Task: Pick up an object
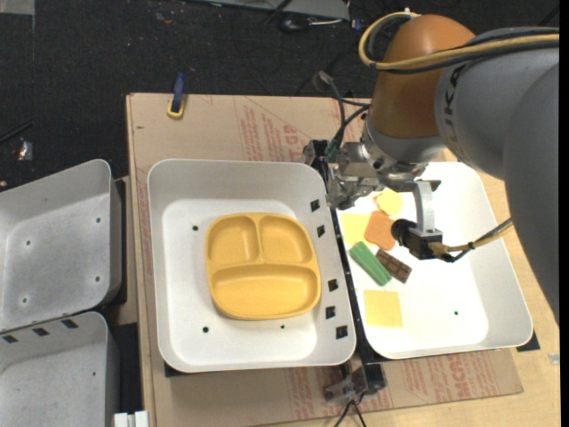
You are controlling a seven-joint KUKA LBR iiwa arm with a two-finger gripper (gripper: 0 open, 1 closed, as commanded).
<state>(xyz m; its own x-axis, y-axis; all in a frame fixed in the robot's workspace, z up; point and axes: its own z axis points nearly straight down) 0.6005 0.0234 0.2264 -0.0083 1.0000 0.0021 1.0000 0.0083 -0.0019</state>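
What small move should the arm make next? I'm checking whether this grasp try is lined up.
Probably lower the claw a little toward the yellow piece just below it. The claw hangs over the right bin's left edge, above the cluster with the orange piece and green block, with nothing seen in its grip.

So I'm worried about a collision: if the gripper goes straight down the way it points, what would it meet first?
Probably the orange block in the right bin, lying just below the gripper; the pale yellow piece beside it is close too. Depth from this slanted view is uncertain.
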